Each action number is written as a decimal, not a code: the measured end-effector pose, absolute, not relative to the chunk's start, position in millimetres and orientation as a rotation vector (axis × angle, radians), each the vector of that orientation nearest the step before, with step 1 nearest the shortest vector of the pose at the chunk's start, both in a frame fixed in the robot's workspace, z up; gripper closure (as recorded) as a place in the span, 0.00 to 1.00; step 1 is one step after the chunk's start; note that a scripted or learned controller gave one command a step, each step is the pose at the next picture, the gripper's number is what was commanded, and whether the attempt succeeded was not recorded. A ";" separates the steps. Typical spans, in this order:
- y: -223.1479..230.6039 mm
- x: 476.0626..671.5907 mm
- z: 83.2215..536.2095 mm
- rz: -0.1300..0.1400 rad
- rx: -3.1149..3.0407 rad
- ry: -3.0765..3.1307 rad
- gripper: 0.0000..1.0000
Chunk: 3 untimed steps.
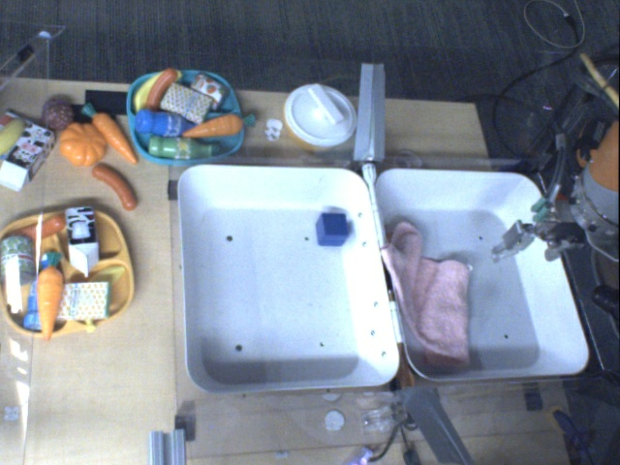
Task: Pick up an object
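While the arm (pixel 596 187) reaches in from the right edge of my view, its gripper (pixel 515 239) hangs over the right side of the right bin (pixel 504 187), near that bin's right wall. I can make out a pale fingertip pointing left and down toward the bin floor, but I cannot tell from here whether the tool is spread or pressed together, and I see nothing caught in it.

The things I could pick lie apart from it. A pink cloth (pixel 431 298) lies crumpled in the left part of the right bin, one end climbing against the divider between the bins, the other end reaching toward the bin's front wall. The gripper is well to the right of it and not touching it. A small blue block (pixel 332 228) sits on the floor of the left bin (pixel 271 356), toward the back right corner, near the divider.

Outside the bins, on the wooden bench (pixel 145 395), I see a blue bowl (pixel 186 114) of toy food behind the left bin, a yellow tray (pixel 66 271) of toy food at the left, a toy pumpkin (pixel 80 144) and a round white lid (pixel 320 113) at the back
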<state>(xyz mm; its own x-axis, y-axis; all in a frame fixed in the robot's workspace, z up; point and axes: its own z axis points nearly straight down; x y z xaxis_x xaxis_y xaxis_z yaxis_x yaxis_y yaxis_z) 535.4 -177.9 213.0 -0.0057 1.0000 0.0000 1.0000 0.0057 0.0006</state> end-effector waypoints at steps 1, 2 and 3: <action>-140.3 532.3 98.0 0.006 2.006 2.410 0.00; -108.1 559.9 92.0 0.014 1.890 2.490 0.00; -99.2 568.9 92.1 0.012 1.796 2.557 0.00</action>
<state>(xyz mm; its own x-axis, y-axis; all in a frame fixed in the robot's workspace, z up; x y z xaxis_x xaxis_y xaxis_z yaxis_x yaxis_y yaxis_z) 568.9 -99.2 92.1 -0.3389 0.9408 -0.0095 0.9407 0.3390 0.0157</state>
